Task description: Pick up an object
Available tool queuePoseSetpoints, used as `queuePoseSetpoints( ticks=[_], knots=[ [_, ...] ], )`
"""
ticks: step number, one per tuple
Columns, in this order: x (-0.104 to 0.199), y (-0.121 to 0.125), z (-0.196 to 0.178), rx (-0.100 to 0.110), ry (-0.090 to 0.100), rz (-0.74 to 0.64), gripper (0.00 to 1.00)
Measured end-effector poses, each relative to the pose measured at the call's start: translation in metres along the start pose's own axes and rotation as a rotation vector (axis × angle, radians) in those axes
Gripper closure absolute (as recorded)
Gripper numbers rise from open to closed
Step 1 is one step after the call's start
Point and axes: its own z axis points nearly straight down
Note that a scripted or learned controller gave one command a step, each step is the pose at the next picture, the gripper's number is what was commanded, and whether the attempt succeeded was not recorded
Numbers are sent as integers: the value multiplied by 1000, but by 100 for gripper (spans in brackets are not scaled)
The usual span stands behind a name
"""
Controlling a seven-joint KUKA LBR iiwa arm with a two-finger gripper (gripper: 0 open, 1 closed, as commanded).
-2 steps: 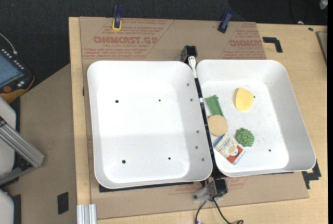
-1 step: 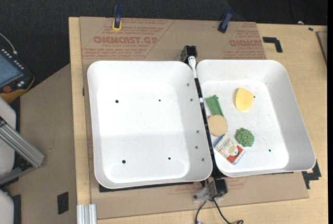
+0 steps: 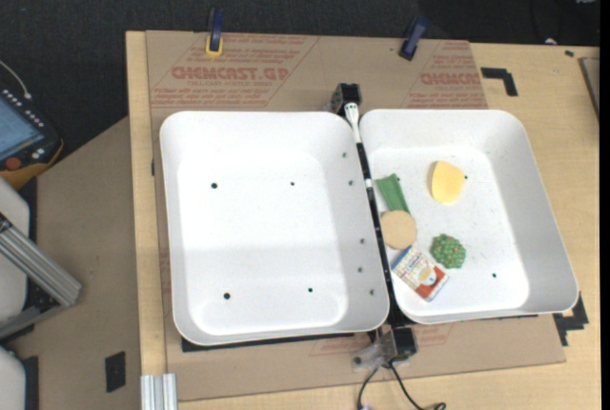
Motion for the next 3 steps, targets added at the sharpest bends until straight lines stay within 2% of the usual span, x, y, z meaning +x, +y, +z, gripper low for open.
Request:
queuePoseSetpoints(
  ticks=[1, 2, 3],
  knots=[
    [19, -1, -41, -2, -1, 2, 100],
    [74, -1, -30, 8, 3, -1, 100],
    [132, -1, -30, 8, 3, -1, 100]
  ],
)
